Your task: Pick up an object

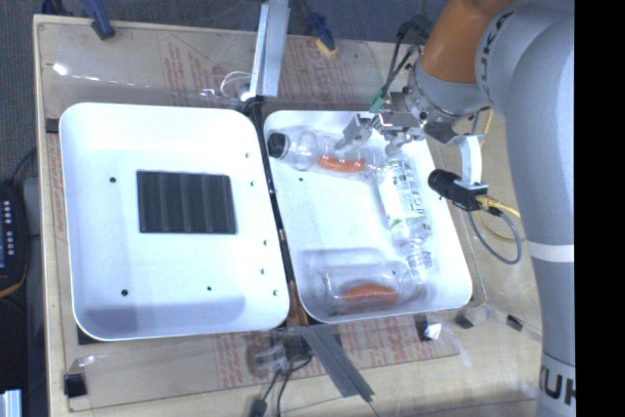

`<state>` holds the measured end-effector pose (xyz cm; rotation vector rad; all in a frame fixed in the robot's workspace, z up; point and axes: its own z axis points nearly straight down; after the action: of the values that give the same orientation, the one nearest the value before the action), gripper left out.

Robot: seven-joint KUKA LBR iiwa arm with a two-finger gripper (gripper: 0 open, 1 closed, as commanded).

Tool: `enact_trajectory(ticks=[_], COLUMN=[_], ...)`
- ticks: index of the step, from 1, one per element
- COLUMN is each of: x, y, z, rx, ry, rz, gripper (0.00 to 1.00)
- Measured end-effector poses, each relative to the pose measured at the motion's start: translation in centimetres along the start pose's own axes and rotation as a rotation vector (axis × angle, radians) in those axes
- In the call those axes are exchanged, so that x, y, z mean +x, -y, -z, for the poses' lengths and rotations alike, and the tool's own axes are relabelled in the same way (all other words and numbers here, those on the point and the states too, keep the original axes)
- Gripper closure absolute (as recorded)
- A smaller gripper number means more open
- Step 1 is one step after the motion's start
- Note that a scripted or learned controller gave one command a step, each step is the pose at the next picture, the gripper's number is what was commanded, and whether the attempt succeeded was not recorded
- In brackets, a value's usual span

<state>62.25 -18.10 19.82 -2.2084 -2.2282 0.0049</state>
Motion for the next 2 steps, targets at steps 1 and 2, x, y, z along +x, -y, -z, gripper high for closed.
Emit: enact_trajectory(ticks=[1,2], x=[-1.9,-2.7], y=[-2.7,4.6], z=[-6.7,-9.2], rx=[-0.005,-0.003], ry=[0.0,0.001], rz=[0.037,0.156], gripper=[0.0,0.0])
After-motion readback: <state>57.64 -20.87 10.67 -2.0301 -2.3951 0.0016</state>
